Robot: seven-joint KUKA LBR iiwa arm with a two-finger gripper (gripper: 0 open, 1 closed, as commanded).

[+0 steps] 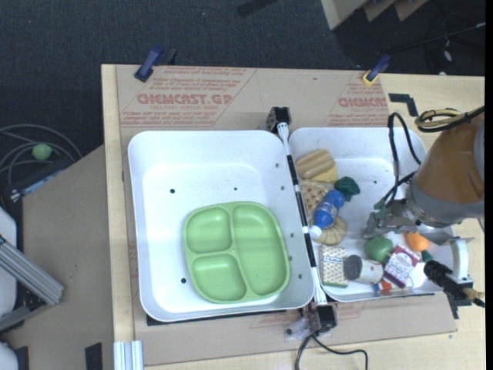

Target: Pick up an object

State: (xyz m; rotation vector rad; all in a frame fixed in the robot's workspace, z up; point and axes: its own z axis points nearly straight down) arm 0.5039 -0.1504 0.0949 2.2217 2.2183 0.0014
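Observation:
The right bin [362, 146] holds a jumble of small items. Among them are a tan bread loaf [316, 163], a waffle-patterned piece [311, 196], a blue bottle [330, 208] and a dark green piece [347, 186]. Nearer the front lie a green round fruit [378, 248], an orange piece [417, 241], a red-and-white packet [400, 268], a grey cylinder [353, 267] and a small printed box [333, 267]. My gripper [383, 226] hangs low over the bin's right side. It is just above and touching or nearly touching the green fruit. The wrist hides its tips.
The left bin [154, 168] carries a light green divided plate [234, 250] toward its front. The grey and orange arm [454, 176] covers the right bin's right wall. Cables [400, 141] loop over the bin's far right corner. A black clip [279, 118] sits between the bins.

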